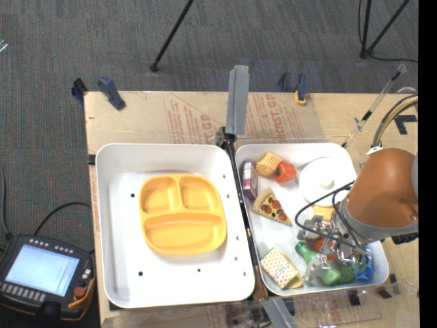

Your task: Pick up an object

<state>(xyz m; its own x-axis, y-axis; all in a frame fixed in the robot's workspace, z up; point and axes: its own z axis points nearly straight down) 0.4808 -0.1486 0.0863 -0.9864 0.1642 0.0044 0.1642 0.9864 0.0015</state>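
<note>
— Closest to us, what's on the floor there?

— A teach pendant [42, 273], screen lit, at the near left corner of the tabletop [171, 118]. Just past it, the left bin [109, 183] holds a yellow divided tray [183, 212], lying flat.

— And the right bin [345, 152]?

— Busy. At its near edge there's a patterned yellow-and-white block [280, 267], and beside it green pieces [334, 275] and a blue one [365, 270]. The end effector [331, 241] is down right in that clutter, at the near right corner of the bin.

— Has it got anything?

— Can't tell; wires and metal parts hide how it's set, so I can't make out a grip on anything.

— Further back?

— A pizza slice toy [272, 207] mid-bin, a purple packet [248, 179] against the left wall, then a waffle-like piece [268, 162] touching a red pepper toy [285, 172], and a white round dish [326, 176]. The orange band [379, 190] looms over the right side. Beyond the bins, blue clamps [109, 91] grip the far edge.
</note>
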